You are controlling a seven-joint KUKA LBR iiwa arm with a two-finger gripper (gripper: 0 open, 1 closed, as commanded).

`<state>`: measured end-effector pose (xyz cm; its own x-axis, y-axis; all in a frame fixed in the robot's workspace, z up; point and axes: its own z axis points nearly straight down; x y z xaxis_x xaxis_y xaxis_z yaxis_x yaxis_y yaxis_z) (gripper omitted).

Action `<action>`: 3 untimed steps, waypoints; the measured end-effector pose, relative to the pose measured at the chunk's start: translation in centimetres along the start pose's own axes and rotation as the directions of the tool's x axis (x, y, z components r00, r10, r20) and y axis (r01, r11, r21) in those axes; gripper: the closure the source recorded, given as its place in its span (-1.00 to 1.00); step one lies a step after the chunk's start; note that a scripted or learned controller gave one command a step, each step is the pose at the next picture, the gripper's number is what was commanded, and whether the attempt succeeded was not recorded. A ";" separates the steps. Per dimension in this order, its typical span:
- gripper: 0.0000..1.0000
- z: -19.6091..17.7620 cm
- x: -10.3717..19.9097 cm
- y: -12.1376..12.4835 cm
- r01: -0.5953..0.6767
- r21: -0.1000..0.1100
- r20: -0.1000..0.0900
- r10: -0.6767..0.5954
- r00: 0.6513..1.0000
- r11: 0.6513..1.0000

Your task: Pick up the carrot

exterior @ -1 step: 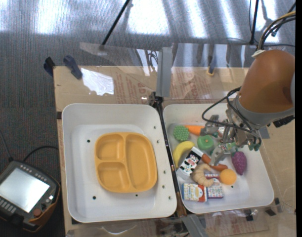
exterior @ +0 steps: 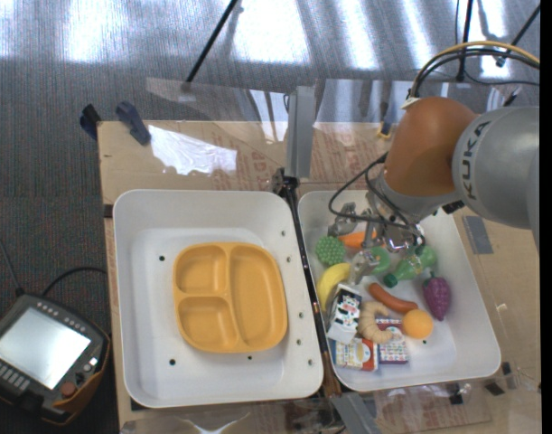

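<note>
The carrot (exterior: 352,239) shows as a small orange piece at the upper left of the right bin (exterior: 474,333), next to a green bumpy vegetable (exterior: 330,250). It is partly hidden by the gripper. My gripper (exterior: 373,253) hangs low over the toy pile, just right of the carrot and close to it, under the orange wrist band (exterior: 429,147). Whether it touches the carrot cannot be made out.
The right bin also holds a banana (exterior: 331,282), a red sausage (exterior: 393,297), an orange ball (exterior: 417,324), purple grapes (exterior: 436,296), a green item (exterior: 409,265) and small boxes (exterior: 348,315). A yellow divided tray (exterior: 229,297) lies in the left bin (exterior: 149,233).
</note>
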<state>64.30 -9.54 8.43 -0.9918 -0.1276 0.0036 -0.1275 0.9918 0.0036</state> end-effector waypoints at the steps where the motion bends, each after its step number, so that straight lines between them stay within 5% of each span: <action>1: 1.00 -1.5 -0.4 0.1 0.003 0.003 0.011 -0.003 1.000 1.000; 2: 1.00 -16.8 -0.8 3.4 0.287 0.009 0.016 -0.288 0.958 0.958; 3: 1.00 -12.1 12.8 -1.5 0.329 0.001 -0.001 -0.329 0.944 0.944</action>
<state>51.80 -12.72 20.54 -0.8947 -0.4467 0.0036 -0.4467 0.8947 0.0035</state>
